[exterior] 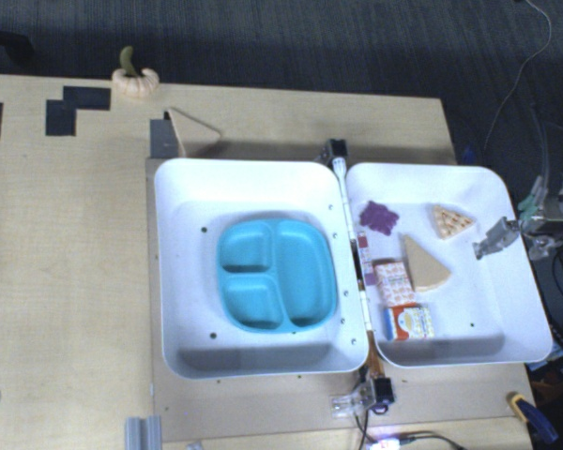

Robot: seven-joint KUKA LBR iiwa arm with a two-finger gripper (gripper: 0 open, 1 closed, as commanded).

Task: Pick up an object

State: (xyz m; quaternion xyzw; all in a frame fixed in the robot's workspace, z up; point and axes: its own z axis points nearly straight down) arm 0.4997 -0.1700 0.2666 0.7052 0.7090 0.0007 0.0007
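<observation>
Nearest the grey metal gripper (503,235), the right shallow white plastic bin (507,322) looks smooth and faintly glossy; farther off, the blue three-part plastic tray (277,275) shines softly (satin, not mirror), on a matt pale wooden bench (66,279)

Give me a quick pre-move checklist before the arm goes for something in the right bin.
1. Gripper position: ok, it sits above the right bin near its right wall, apart from every object.
2. Gripper free of any object: ok, nothing shows between its fingers.
3. Finger opening: cannot tell, too small and blurred.
4. Nearest targets reachable: ok, the waffle-patterned wedge and the tan wedge lie flat with space around them.
5. Crowded targets: not ok, the small red-and-white box and the carton sit close together near the divider.
6. Left bin: ok, the blue divided tray lies away from the arm's side.
</observation>
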